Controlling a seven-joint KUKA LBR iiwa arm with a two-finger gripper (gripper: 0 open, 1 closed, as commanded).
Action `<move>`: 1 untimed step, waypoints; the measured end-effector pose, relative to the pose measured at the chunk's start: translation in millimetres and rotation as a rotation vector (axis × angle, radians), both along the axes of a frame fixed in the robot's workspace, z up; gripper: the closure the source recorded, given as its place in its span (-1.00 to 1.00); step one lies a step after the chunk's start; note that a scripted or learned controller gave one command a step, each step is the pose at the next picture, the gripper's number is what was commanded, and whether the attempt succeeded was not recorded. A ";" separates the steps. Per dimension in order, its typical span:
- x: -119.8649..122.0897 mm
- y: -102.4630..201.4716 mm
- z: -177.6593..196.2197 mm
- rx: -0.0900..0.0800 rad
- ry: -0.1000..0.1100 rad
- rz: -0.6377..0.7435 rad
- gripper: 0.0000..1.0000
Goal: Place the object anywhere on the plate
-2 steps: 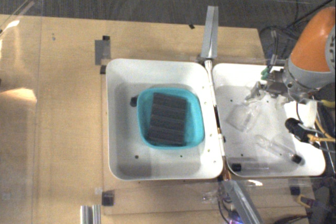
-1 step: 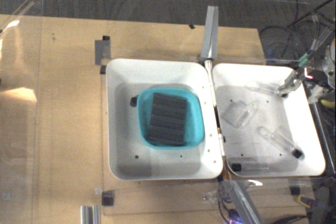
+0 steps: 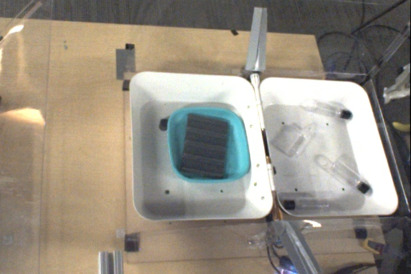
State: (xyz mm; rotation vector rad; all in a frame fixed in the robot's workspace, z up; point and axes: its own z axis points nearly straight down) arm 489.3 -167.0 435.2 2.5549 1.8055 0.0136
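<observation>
I cannot tell the gripper's state from here. The dark ribbed block (image 3: 205, 144) lies flat on the teal plate (image 3: 239, 157), mid left bin (image 3: 144, 138). It looks placed, so I'd withdraw toward 3 o'clock without nudging it.

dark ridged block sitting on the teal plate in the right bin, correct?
Not quite: it's the left bin. The camera view shows the dark ridged block lying on the teal plate inside the left bin; the right bin holds clear plastic pieces.
</observation>
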 end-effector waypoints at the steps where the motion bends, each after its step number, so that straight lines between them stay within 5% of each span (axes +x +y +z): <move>1: -0.5 -27.8 1.4 0.002 0.003 -0.107 -1.00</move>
